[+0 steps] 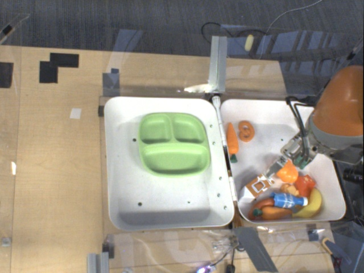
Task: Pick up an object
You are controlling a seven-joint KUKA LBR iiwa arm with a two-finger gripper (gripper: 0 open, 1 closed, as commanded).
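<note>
- Down inside the right bin (267,104), a little toward 3 o'clock of its centre: gripper (294,157), hanging from the arm (341,112) that reaches in from 3 o'clock.
- Open or closed: cannot tell from this slant; metal parts blurred against the white floor and the toys.
- Nothing seen clamped in the gripper, so no pick to claim yet.
- Just at 6 o'clock of the gripper, touching or nearly so: an orange pepper (288,173), probably the target, resting on the heap and not lifted.
- Rest of the heap, at 5 to 6 o'clock in the same bin:
  - red toy (306,183) beside the pepper, at its 4 o'clock
  - banana (313,203) by the rim at 5 o'clock
  - blue bottle (287,201) lying flat, touching the banana
  - sausage (274,212) at 7 o'clock of the bottle, close to the front wall
  - small brown-and-white card (259,186) at 8 o'clock of the pepper
- Well apart from the heap: carrot (232,139) along the 9 o'clock wall, and a round orange piece (245,130) at 10 o'clock.
- Left bin (122,209): a green plate (172,143), slightly toward 12 o'clock of centre.
- Progress, as a judgement: approach and descent done; grasp unconfirmed; lift still to come.
- Left to do: close firmly on one toy, then raise it clear of the heap.
- Risk: crowded neighbours around the pepper, so easy to nudge or pinch two at once, or to slip off a rounded surface.
</note>
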